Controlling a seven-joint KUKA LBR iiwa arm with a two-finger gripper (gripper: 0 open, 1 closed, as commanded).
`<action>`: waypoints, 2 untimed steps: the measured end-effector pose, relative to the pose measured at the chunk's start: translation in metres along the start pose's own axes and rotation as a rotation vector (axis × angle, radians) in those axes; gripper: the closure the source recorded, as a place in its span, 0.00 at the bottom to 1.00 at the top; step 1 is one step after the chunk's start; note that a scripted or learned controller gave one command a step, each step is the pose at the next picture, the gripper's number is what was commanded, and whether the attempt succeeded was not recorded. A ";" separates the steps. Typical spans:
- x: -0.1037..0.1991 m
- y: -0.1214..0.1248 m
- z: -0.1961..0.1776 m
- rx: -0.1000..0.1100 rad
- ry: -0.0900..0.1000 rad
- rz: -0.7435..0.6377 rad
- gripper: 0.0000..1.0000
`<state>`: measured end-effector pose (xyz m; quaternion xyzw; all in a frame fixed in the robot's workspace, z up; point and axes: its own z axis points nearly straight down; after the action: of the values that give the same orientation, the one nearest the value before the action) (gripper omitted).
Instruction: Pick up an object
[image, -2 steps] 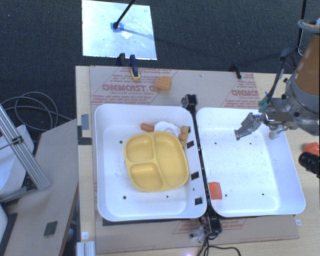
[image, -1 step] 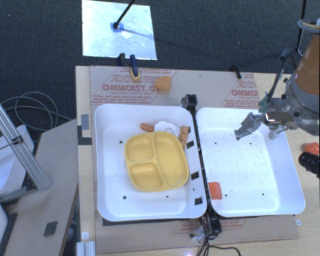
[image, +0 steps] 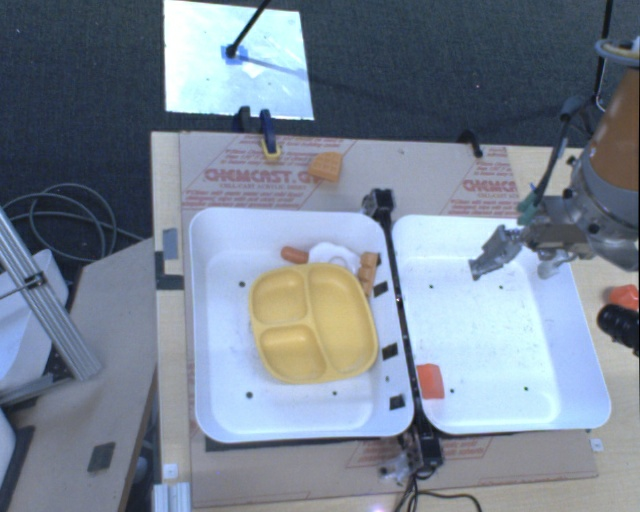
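Gripper (image: 492, 256) over right bin (image: 575, 400); finger state cannot be determined.
Orange block (image: 430, 380), near-left corner: likely light, rigid; grasp across flat sides.

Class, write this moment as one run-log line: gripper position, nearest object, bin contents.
gripper: above right bin | nearest: orange block, bottom-left corner | left bin: yellow divided plate

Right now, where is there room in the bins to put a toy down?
The right bin has the most bare floor, between the gripper near its back and the small orange block at its front-left corner. The left bin is crowded: the yellow divided plate fills its middle, leaving only thin strips along the left and front walls.
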<state>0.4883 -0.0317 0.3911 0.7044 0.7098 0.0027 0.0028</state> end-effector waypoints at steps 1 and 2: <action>0.000 0.000 0.000 0.000 0.000 0.000 0.00; 0.000 0.000 0.000 0.000 0.000 0.000 0.00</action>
<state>0.4883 -0.0317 0.3911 0.7044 0.7098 0.0027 0.0028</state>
